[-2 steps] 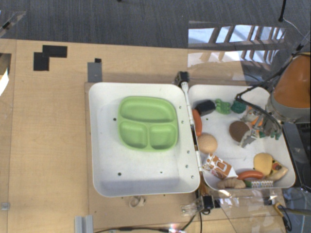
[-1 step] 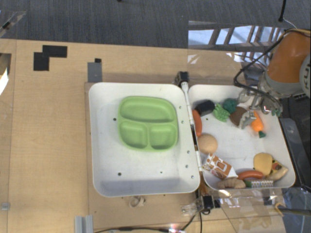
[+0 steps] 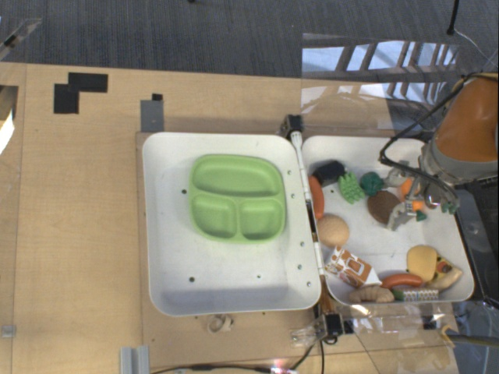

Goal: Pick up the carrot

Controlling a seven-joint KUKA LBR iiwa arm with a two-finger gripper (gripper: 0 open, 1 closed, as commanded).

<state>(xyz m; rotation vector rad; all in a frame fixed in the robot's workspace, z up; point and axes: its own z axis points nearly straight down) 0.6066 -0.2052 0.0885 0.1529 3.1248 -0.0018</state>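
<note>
White plastic bins number two: the left bin (image 3: 168, 287) holds one green three-compartment tray (image 3: 238, 197), the right bin (image 3: 466, 275) a scatter of toy food. One long orange carrot (image 3: 316, 195) lies along that bin's left wall, just below one black block (image 3: 327, 170) and above one round beige ball (image 3: 334, 229). One grey arm with an orange band (image 3: 468, 123) reaches in from the right, its gripper (image 3: 409, 206) low beside a brown rounded piece (image 3: 382, 206), well apart from the carrot. Whether the jaws are open or closed cannot be told.
</note>
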